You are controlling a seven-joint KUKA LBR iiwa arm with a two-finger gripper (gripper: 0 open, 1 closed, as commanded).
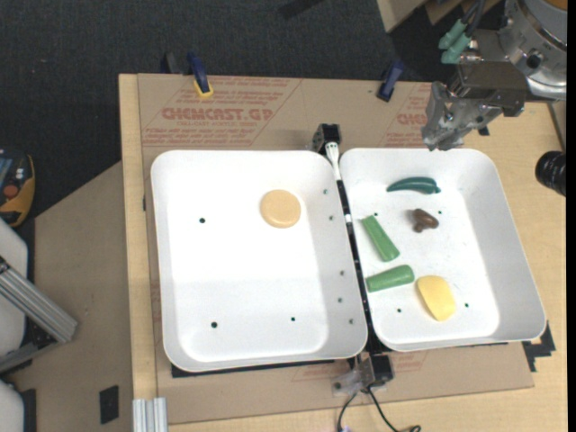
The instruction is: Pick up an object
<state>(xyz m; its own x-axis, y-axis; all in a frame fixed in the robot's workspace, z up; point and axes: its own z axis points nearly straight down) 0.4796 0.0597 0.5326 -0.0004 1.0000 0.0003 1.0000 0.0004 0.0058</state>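
Gripper (443, 138) above right bin's (513, 241) far edge, finger state unclear. Right bin: 3 green pieces (379, 238), 1 brown (424, 220), 1 yellow (436, 297). Left bin (180, 241): 1 disc (281, 209).

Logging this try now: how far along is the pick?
Done: nothing lifted. The round yellow disc lies in the left bin; five items, including the dark green pepper, lie in the right bin. In hand: the gripper hovers by that bin's far rim. Left: descend, grasp, lift.
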